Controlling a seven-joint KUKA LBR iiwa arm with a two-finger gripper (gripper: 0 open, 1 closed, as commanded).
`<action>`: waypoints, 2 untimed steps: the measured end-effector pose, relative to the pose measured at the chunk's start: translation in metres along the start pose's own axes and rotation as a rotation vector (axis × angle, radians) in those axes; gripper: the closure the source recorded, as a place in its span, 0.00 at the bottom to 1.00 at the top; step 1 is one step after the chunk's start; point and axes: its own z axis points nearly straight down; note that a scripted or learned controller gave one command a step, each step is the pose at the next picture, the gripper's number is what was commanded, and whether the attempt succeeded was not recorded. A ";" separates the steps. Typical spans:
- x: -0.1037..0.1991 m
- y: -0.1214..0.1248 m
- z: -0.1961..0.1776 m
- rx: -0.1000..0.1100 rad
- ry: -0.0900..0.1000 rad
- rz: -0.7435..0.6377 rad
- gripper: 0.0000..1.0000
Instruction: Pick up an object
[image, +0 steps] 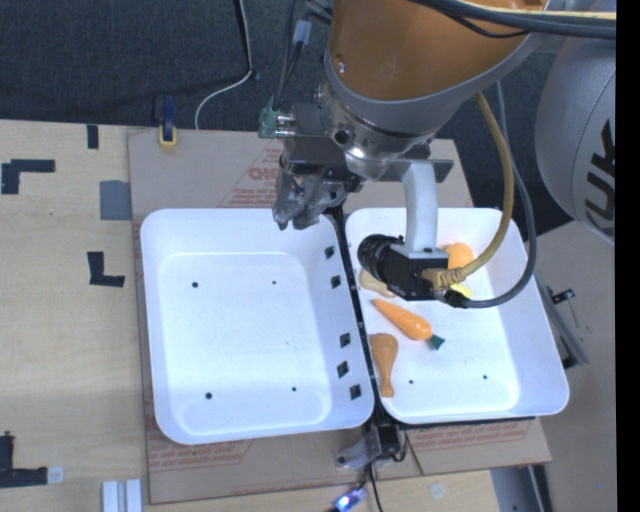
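Note:
My gripper (300, 210) hangs over the far right corner of the left bin (175, 300), close to the divide between the two bins. An orange carrot (403, 320) with a green end lies slantwise in the right bin (500, 390). Just in front of it lies an orange-tan gourd-shaped piece (384, 362), near that bin's left wall. Another orange object (459, 256) sits toward the bin's far side, partly hidden by the robot. A pale piece (372, 285) peeks out by the left wall. All these things lie apart from the gripper.
The bins stand side by side on a cardboard sheet (200, 170), joined by a dark clip strip (346, 330). The arm's large body (420, 60) looms over the far side of both bins. The bench (60, 330) to the left bears black tape marks.

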 end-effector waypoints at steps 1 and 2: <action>0.003 0.000 -0.002 0.014 -0.006 -0.004 1.00; 0.004 0.001 -0.010 0.019 -0.009 -0.006 1.00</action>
